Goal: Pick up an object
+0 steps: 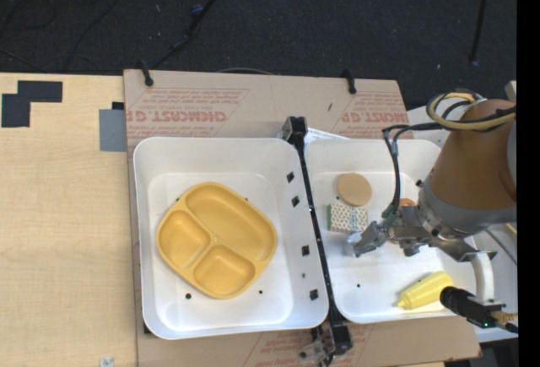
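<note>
Reaching in from three o'clock, the grey arm with the orange band [477, 167] was seen lowered over the right-hand shallow white bin [371, 306], its two-finger gripper [369, 239] brought down near the middle of that bin; whether the gripper was open or closed could not be told, since its dark tip was small and blurred against the floor, and nothing could be seen held in it.

Three loose things were kept in that bin, presumably so that any of them lay within the arm's reach; a round tan wooden-looking disc [353, 188] was found toward twelve o'clock of the gripper, and a small pale patterned packet [345, 217] lay just below the disc, touching or nearly touching it, at about ten o'clock of the gripper and just beside it; a yellow oblong plastic piece [424, 290] rested toward five o'clock, well apart, near the bin's lower rim.

The packet was judged the likeliest thing aimed at, being nearest the tip; the grasp was judged not yet made.

A yellow three-compartment plastic tray [218, 237] was set flat in the left-hand white bin [152, 163], at nine o'clock across the black divider [309, 222]; it was probably left there as another candidate, too wide and flat for an easy pinch.
</note>
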Motion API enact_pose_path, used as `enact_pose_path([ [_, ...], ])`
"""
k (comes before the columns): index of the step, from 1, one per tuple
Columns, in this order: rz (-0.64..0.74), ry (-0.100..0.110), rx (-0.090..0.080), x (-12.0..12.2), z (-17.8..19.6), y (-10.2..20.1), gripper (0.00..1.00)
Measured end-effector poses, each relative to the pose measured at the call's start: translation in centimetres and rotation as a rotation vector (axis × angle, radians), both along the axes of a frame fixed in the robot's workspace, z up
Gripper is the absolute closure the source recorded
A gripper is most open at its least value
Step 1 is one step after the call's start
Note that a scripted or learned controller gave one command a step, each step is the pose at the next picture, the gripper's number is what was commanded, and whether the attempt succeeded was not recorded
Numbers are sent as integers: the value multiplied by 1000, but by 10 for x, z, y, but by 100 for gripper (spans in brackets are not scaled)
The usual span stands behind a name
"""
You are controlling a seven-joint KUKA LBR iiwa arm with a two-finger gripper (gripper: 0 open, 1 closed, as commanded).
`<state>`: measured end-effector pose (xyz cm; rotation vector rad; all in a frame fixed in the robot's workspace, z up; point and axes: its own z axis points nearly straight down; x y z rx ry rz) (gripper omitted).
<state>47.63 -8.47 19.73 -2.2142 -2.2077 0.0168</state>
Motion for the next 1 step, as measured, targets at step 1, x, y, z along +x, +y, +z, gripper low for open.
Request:
enact_pose_path([
  [1, 2, -13, -1, 3, 6, 0, 0],
])
